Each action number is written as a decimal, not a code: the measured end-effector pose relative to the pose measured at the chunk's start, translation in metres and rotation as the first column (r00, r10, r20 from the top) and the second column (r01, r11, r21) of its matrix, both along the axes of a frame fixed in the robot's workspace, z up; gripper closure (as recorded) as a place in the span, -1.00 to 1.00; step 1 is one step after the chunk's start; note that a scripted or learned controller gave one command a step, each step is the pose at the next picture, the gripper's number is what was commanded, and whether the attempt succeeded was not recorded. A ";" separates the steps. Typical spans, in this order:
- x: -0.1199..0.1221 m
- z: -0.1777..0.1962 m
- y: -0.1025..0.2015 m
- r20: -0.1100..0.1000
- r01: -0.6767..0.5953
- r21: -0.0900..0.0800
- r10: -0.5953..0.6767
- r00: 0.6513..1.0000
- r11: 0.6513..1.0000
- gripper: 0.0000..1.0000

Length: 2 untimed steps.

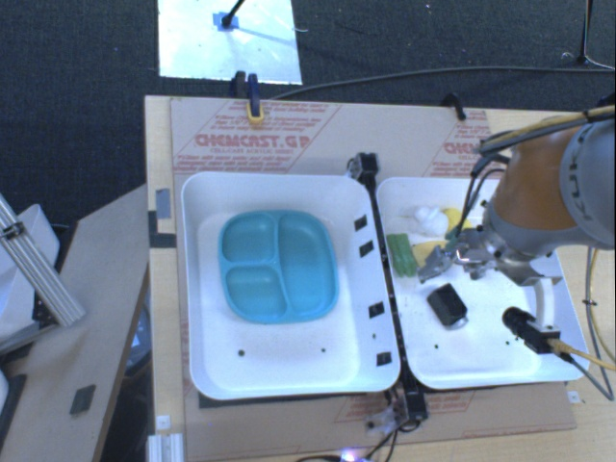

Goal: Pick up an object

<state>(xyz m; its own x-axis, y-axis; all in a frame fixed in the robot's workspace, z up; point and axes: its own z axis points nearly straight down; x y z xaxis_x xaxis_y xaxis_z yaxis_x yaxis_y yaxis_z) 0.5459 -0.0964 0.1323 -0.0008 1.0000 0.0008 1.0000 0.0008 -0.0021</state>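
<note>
Camera view: 2 white bins side by side. Left bin (207,354) has blue tray (279,264), 3 parts. Right bin (462,373) has small stuff: black block (448,306), green thing (401,255), yellow bit (452,221), white lump (423,218). Arm (549,195) reaches in from right. Gripper (445,266) hangs low, just above black block, near green thing. Can't tell if pincer apart or together. Nothing seen held. Step, I think: lining up for grab. Next: go down on 1 thing, squeeze, lift.
</note>
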 end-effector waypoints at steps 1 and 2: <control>0.000 -0.050 0.000 0.000 0.000 0.000 0.000 1.000 1.000 -1.00; 0.001 -0.037 0.000 0.005 0.001 -0.001 -0.001 1.000 1.000 1.00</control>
